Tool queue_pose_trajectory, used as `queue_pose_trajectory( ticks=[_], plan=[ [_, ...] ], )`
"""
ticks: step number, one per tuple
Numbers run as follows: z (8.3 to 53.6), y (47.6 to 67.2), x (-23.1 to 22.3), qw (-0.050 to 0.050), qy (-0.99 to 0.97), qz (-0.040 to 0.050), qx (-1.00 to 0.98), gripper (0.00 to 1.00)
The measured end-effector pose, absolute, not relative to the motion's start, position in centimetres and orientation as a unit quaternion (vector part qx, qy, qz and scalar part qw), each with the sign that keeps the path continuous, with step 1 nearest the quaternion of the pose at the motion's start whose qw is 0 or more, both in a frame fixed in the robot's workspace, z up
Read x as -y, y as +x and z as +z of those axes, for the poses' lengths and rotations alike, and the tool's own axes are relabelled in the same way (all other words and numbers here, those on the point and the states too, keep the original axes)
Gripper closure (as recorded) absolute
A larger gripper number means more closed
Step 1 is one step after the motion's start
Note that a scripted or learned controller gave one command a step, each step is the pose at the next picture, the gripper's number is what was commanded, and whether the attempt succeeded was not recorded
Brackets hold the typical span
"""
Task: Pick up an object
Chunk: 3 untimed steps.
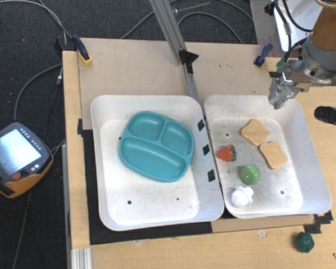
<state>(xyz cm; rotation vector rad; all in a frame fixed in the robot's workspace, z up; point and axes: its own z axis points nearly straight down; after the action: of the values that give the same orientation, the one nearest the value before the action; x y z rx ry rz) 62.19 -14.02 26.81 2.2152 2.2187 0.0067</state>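
the gripper (279,97) hangs over the far edge of the right bin (313,167), its opening i cannot tell, probably preparing to reach the bread piece (254,131).

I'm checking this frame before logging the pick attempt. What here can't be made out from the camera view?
- Claw: open or shut cannot be told; it is small and blurred over the right bin's far rim.
- Arm: cut off by the top and right edges.
- White object: too pale against the bin to identify.
- Handheld screen: display glare, unreadable.
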Motion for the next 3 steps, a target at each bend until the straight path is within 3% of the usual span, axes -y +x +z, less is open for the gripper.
queue_pose_trajectory(
  ticks=[1, 3],
  plan=[
    [25.3, 63.1, 9.2, -0.001, 0.705, 0.0001, -0.709, 1.0],
    [24.4, 64.0, -1.6, -0.001, 0.705, 0.0002, -0.709, 1.0]
  ],
)
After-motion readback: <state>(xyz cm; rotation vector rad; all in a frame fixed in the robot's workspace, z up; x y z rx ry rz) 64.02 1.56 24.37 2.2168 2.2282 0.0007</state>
